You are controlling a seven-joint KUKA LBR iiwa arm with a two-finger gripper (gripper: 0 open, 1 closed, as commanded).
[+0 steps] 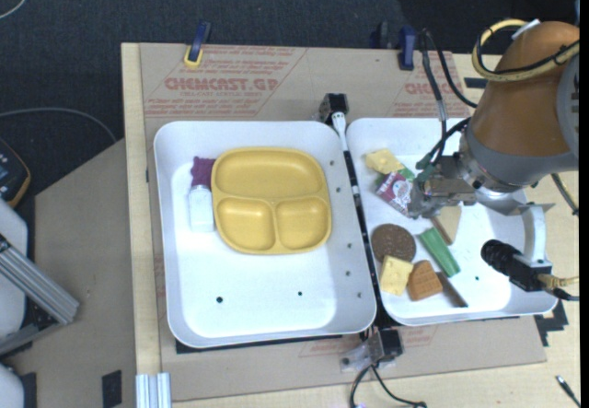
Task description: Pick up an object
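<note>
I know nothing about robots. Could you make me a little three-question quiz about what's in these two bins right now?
1. True or false: the yellow divided plate lies in the left bin.
2. Which bin is the robot's hand over? A) left B) right
3. Fill in: the green stick lies in the ____ bin, near a round brown cookie.

Key: 1 true; 2 B, it hangs over the right bin by a red and white packet; 3 right.

Red-and-white snack packet (397, 190) — lying flat, upper-left of right bin (479, 300).
</note>
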